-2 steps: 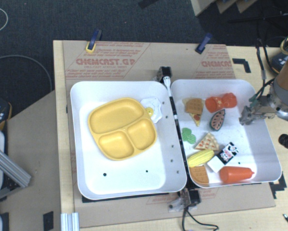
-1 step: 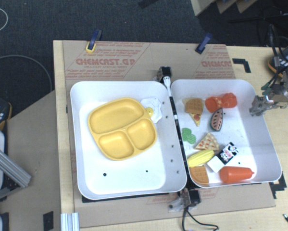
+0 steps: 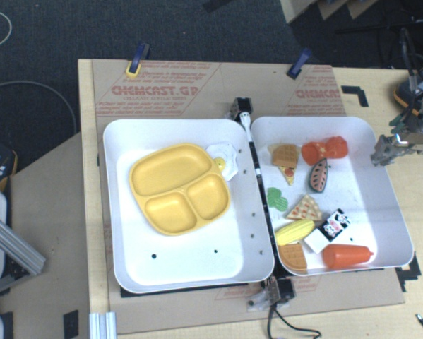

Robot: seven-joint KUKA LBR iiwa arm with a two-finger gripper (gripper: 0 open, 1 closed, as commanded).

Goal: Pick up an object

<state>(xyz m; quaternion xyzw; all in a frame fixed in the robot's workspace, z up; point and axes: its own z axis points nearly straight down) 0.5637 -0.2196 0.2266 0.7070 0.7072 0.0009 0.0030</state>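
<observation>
Two shallow white plastic bins sit side by side on a bench covered with brown printed cardboard (image 3: pixel 197 90). The left bin (image 3: pixel 126 253) holds a yellow plastic plate with three compartments (image 3: pixel 179 188), lying flat near the bin's middle, and a small white toy fried egg with a yellow centre (image 3: pixel 224 159) touching the plate's upper right rim. The right bin (image 3: pixel 391 210) holds a scatter of toy food: a tan pizza slice (image 3: pixel 285 159) near its upper left, a red tomato-like piece (image 3: pixel 324 150) beside it, and a dark watermelon wedge (image 3: pixel 318 176) just below that. Lower down lie a small green piece (image 3: pixel 276 198), a tan waffle-like triangle (image 3: pixel 306 208), a yellow corn cob (image 3: pixel 294 231), a black and white carton (image 3: pixel 334 224) touching a white block (image 3: pixel 316 241), a round orange-brown biscuit-like piece (image 3: pixel 292 257) and a red-orange carrot-shaped piece (image 3: pixel 347 256) against the bin's lower wall. The grey gripper (image 3: pixel 393 147) hangs at the right bin's upper right edge, over the rim and apart from all the toys; nothing shows between its fingers, and whether they are spread or closed cannot be told.
</observation>
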